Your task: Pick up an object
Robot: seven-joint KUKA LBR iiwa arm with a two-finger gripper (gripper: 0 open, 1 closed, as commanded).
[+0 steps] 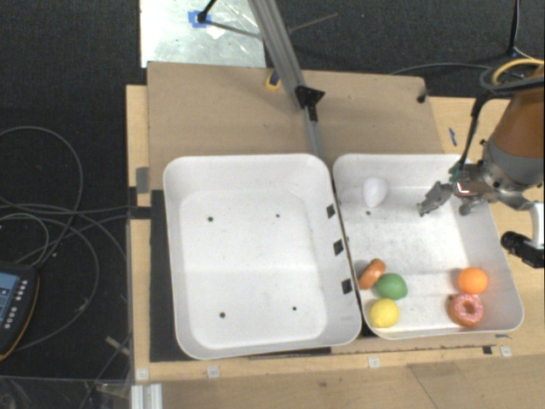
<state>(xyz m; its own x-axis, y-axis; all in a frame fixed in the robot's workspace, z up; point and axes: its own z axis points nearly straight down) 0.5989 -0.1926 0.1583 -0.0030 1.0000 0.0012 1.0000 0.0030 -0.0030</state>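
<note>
Plastic toy food was seen lying in the right bin [490, 228], and six small pieces were counted there. Nearest the front edge, one yellow lemon [384, 313] and one pink doughnut [467, 310] were found. Just behind the lemon and touching it, one green ball [392, 286] was seen, with one orange carrot piece [371, 273] pressed against the ball's left side. One orange ball [473, 280] was set just behind the doughnut. Farther back, well apart from the rest, one white egg shape [375, 192] was lying by itself. The left bin [183, 254] was counted as one more, so two bins were seen.

All the pieces were judged to be light, hard and smooth, so they could slip or roll when squeezed. The round ones would best be taken across the middle. The doughnut would best be pinched across its ring. The egg shape was judged the easiest to take, since nothing was crowded around it.

The gripper [443, 196] was seen over the back of the right bin, to the right of the egg shape. Its fingers were spread apart, and nothing was held between them.
</note>
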